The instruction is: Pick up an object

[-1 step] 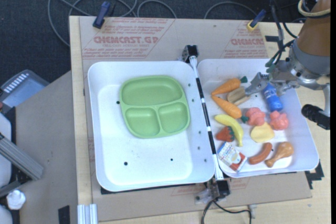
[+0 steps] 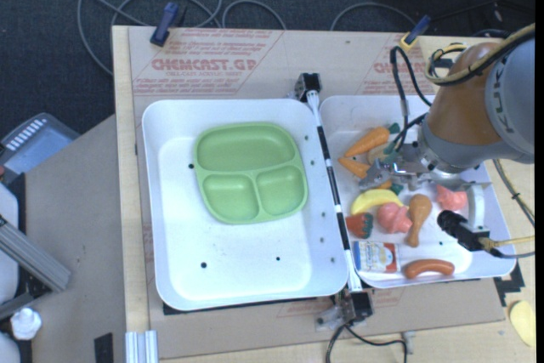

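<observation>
The gripper point(image 2: 399, 172) hangs low in the right bin point(image 2: 497, 268), fingers' state impossible to tell. A toy carrot point(image 2: 367, 142) lies just beside it toward the left bin point(image 2: 161, 183), long axis slanting.

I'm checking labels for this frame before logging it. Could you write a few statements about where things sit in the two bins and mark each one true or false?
1. The green three-compartment plate lies in the left white bin. True.
2. The orange toy carrot lies on the green plate. False: it lies in the right white bin.
3. The grey arm with the orange band reaches over the right bin. True.
4. The red toy sausage lies near the right bin's front edge. True.
5. The yellow toy banana lies in the left bin. False: it is in the right bin, beside other toy food.
</observation>
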`<state>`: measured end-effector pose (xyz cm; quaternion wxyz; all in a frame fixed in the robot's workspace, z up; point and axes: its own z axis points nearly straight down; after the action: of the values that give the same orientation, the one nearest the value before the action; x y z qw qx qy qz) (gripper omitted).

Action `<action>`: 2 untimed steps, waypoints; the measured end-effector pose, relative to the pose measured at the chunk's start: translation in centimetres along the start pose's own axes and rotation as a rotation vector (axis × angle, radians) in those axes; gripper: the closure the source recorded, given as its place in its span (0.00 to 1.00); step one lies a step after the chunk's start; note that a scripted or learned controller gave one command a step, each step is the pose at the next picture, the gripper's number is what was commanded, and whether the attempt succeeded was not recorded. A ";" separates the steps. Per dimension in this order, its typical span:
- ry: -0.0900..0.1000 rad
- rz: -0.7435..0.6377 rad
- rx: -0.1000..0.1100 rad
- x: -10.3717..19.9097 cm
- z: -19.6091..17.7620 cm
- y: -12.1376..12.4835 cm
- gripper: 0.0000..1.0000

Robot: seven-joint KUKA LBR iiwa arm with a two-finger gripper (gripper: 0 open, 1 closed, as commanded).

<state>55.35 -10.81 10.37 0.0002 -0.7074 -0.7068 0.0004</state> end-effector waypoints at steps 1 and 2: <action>0.000 -0.001 0.000 0.0 2.1 3.8 0.00; -0.001 -0.001 0.000 0.0 1.2 3.8 1.00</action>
<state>59.15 -10.82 9.19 0.0000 -0.7070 -0.7072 0.0009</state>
